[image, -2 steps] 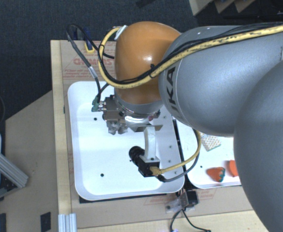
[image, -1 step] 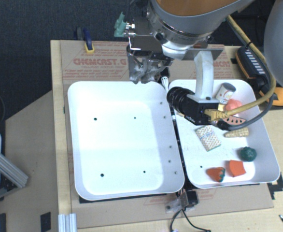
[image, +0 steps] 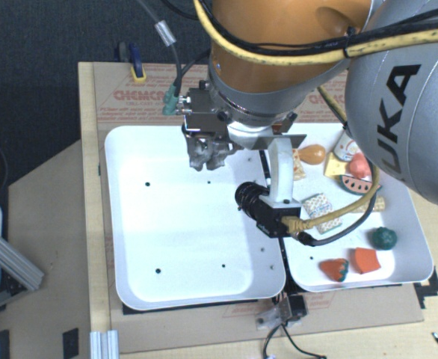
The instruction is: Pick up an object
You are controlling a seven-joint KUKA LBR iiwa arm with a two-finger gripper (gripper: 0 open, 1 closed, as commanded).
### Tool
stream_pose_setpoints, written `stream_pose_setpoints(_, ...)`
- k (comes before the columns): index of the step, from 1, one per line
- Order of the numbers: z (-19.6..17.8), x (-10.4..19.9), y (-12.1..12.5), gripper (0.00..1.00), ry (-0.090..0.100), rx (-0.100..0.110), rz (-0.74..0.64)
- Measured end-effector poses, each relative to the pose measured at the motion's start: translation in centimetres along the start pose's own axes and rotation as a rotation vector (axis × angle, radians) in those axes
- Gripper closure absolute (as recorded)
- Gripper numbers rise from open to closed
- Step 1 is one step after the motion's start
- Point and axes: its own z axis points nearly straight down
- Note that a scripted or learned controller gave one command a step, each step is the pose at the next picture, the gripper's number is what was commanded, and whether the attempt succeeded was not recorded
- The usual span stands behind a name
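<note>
**Tool hangs over the bare left bin; every candidate object lies off to its right**

The orange band (image: 290,21) of the arm bulks closest to the lens, with the grey link (image: 406,103) beside it, and both hide the far part of the right bin (image: 417,264). Below the wrist the tool (image: 208,152) hovers over the far edge of the left bin (image: 129,275), close to the rim; whether it is wide or narrow cannot be told, and nothing is seen between its tips.

The relation that matters: nothing lies under the tool. All the pickable things sit to the tool's right and nearer the camera, across the ridge where the two bins meet. Closest to it is an orange egg-shaped piece (image: 313,154), just past the white bracket (image: 282,172). Further right lies a pink-and-yellow item (image: 352,167), partly under the grey link. Nearer the camera lie a checked block (image: 316,205), a dark green ball (image: 384,238), an orange cube (image: 365,260) and a red strawberry-like piece (image: 335,269), the last two almost touching.

Judged from this, a pick needs a sideways travel to the right. A black hose fitting (image: 260,206) and a yellow cable (image: 346,212) trail across the checked block and may snag there.
</note>
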Motion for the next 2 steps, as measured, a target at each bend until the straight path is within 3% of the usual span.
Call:
stream_pose_setpoints(1,-11.9,0.0,3.0,1.00,0.010,-0.023,-0.002)
stream_pose_setpoints(2,-0.8,0.0,-0.1,1.00,-0.001,0.003,-0.001)
